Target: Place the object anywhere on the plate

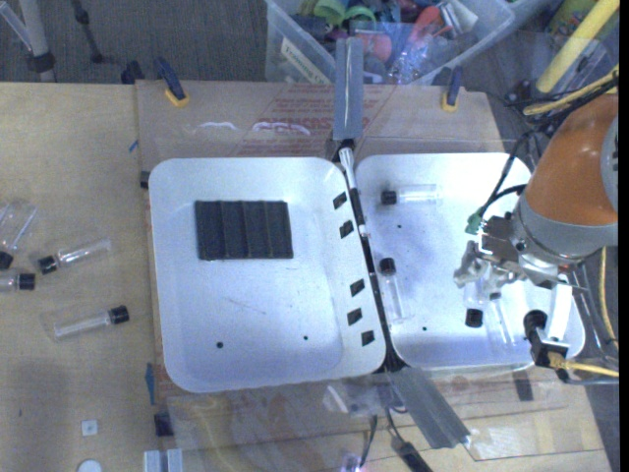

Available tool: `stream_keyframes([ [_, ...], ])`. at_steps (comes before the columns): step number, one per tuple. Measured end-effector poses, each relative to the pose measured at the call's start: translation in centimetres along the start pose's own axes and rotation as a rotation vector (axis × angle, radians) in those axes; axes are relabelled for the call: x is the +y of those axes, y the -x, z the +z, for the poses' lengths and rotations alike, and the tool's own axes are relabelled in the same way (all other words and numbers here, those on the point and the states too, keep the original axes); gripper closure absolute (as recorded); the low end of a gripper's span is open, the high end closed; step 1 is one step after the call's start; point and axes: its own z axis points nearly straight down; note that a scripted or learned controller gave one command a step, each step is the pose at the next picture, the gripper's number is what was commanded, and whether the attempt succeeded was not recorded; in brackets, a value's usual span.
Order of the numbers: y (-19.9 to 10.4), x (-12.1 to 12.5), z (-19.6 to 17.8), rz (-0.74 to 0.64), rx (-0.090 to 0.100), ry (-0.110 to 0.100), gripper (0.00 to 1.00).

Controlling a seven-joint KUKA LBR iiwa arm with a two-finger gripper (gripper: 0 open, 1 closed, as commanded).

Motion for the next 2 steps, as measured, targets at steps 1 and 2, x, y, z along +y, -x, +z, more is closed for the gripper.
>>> stream_keyframes([
  [1, -12.3, -6.0, -4.3, 0.266, -0.001, -0.002, 1.0],
  [2, -13.5, -6.9, -15.2, 0.954, 0.0, 0.003, 1.0],
])
